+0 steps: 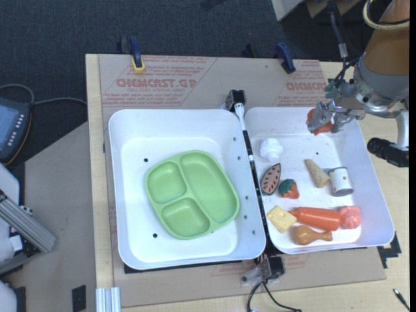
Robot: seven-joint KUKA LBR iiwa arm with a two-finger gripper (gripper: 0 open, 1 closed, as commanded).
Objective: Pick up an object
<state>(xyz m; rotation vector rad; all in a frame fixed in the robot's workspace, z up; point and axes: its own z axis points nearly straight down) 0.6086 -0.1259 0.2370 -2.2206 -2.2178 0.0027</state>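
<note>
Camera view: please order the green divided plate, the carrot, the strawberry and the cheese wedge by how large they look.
1. green divided plate, by far the largest
2. carrot
3. cheese wedge
4. strawberry

The cheese wedge and the strawberry look close in size, so their order is unsure.

a small red-orange object [319,119] sits between my gripper's [323,123] fingers, above the right bin's [370,174] far edge.
</note>
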